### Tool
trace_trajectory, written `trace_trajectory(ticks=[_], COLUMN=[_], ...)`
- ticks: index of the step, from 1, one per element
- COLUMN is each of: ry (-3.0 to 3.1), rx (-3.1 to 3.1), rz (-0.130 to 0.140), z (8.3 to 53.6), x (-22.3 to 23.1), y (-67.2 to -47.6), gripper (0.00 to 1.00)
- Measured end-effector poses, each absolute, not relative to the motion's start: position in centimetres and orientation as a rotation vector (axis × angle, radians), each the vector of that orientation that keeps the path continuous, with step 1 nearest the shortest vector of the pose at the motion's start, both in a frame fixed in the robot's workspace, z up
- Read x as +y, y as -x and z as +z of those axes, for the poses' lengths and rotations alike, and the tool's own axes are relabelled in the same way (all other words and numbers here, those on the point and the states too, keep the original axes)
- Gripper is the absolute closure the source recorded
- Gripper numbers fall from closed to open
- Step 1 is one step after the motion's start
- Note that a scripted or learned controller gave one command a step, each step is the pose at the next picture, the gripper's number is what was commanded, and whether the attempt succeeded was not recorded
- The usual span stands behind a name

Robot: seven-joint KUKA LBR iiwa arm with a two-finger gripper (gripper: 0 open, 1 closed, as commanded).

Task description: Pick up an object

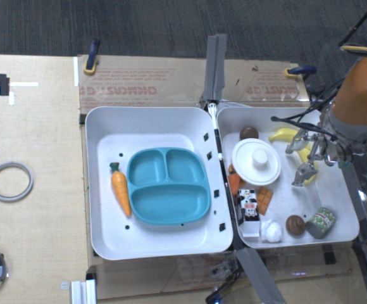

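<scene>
Yellow banana (pixel 283 133) could be nudged away at 9 o'clock by the tool (pixel 305 164); its spread cannot be told.

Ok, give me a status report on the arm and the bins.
Gripper open, low over right bin, nothing between fingers. Banana just beside it. White lid and brown ball close by.

I count two white bins: left bin (pixel 101 233), right bin (pixel 345 230). Left bin: one blue divided plate (pixel 169 185), one carrot (pixel 120 190). Right bin: one white lidded dish (pixel 256 161), one banana (pixel 285 133), two brown balls (pixel 248 132) (pixel 295 224), one white ball (pixel 272 232), one green patterned can (pixel 321 221), one small carton (pixel 248 204). Left of frame: one tape ring (pixel 9 181).
</scene>
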State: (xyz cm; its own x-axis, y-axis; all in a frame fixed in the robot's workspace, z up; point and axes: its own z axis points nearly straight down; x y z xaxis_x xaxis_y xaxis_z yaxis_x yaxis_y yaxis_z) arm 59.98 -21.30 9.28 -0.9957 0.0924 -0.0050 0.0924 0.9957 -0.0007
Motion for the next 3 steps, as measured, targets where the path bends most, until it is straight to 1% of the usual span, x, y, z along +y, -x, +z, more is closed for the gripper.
trace_trajectory(ticks=[1,2,3], ry=[-0.141,-0.141,-0.217], rx=[3.128,3.128,3.13], rz=[-0.006,-0.005,-0.001], z=[10.3,10.3,9.3], x=[-21.3,-21.3,-21.1], y=[-60.2,-60.2,-60.1], gripper=[1.0,0.0,0.0])
